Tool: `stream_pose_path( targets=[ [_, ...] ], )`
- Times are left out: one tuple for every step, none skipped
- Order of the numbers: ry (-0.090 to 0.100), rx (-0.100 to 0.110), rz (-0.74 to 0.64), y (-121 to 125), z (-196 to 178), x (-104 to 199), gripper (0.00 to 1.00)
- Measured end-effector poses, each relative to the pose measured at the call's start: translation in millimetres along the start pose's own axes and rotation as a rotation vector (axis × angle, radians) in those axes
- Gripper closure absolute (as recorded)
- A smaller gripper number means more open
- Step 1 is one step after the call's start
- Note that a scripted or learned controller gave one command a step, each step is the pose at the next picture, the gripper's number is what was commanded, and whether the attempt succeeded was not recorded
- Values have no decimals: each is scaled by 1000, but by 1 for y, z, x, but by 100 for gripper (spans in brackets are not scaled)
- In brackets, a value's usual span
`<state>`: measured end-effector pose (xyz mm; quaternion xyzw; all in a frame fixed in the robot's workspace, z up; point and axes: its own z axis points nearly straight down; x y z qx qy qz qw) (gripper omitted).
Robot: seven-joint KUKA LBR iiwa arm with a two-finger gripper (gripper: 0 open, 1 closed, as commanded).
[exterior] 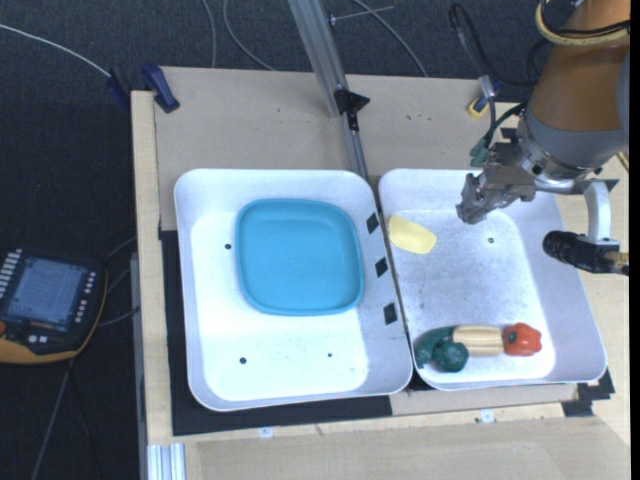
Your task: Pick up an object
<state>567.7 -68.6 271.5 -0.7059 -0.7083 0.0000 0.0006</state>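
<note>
The camera looks down at a slant on a desk (250,98) that carries two white bins side by side. The left bin (205,368) holds a blue plate (298,256) near the centre of the frame. The right bin (570,308) holds a pale yellow piece (411,234) at its upper left, close to the wall between the bins. Along its lower edge, toward the lower right of the frame, lie a dark green lump (442,352), a tan roll (478,340) and a red piece (521,339), lined up and touching or nearly so.

The arm (580,88) comes in from the upper right, and its pincer (478,204) hangs over the upper part of the right bin, just right of the yellow piece and well apart from the row of three. Nothing is seen in it; whether it is spread or pressed together cannot be told from this angle.

This looks like the approach step, with no object lifted yet. The yellow piece seems the nearest candidate. The next move probably calls for a short shift toward the left of the frame, then a descent to bracket it.
</note>
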Motion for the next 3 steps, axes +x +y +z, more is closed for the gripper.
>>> stream_pose_path(
  targets=[
    [0, -1, -1, 20, 0, 49, 100],
    [0, 1, 0, 34, 23, 96, 100],
    [0, -1, 0, 58, 26, 137, 100]
  ],
)
